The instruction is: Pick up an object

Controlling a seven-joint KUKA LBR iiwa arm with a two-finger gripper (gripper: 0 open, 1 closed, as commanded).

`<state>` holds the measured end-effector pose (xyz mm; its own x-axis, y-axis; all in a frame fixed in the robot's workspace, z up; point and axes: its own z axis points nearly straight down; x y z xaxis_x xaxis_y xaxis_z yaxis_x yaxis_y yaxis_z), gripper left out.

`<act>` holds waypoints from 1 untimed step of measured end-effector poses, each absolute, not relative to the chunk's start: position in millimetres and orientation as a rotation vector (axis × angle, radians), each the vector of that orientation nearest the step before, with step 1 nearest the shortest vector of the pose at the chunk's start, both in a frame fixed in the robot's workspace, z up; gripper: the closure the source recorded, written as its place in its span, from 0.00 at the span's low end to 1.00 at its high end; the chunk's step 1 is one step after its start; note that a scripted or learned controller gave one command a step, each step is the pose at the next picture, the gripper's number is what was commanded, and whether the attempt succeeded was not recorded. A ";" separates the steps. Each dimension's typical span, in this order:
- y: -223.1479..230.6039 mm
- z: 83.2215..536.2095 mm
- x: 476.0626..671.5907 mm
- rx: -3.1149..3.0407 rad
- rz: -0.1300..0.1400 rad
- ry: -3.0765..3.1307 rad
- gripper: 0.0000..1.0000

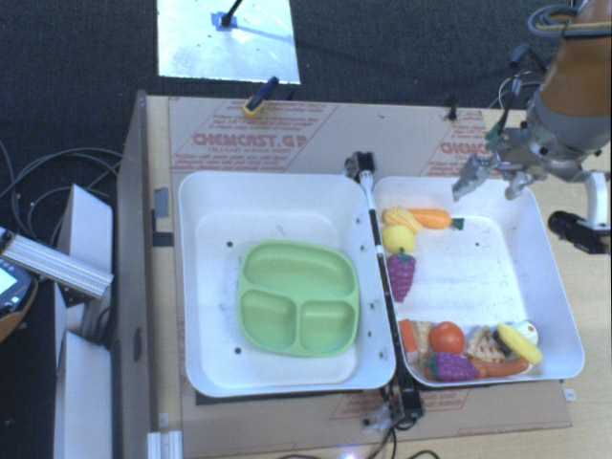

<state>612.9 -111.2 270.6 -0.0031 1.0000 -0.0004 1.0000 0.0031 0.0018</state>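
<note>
My gripper (492, 182) hangs over the far edge of the right bin (535, 256), its two fingers spread apart with nothing between them. In that bin's far left corner lie a carrot (430, 219), a yellow corn piece (401, 220), a lemon (399, 240) and a purple grape bunch (401, 274). Along the near edge sit a tomato (446, 337), another grape bunch (451, 367), a banana (518, 343), a waffle-like piece (486, 343) and a sausage (499, 367). The gripper is right of and above the carrot, apart from it.
The left bin (210, 247) holds a green divided plate (298, 297). A divider rail (375, 247) runs between the bins. A black bracket (577, 229) juts at the right bin's right side. A yellow-tipped tool (258, 97) lies on the bench behind.
</note>
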 end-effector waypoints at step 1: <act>-119.3 116.3 622.9 2.222 -0.002 2.224 0.00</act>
<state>622.9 -119.3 116.3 -0.0011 1.0000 0.0004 1.0000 0.0011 -0.0025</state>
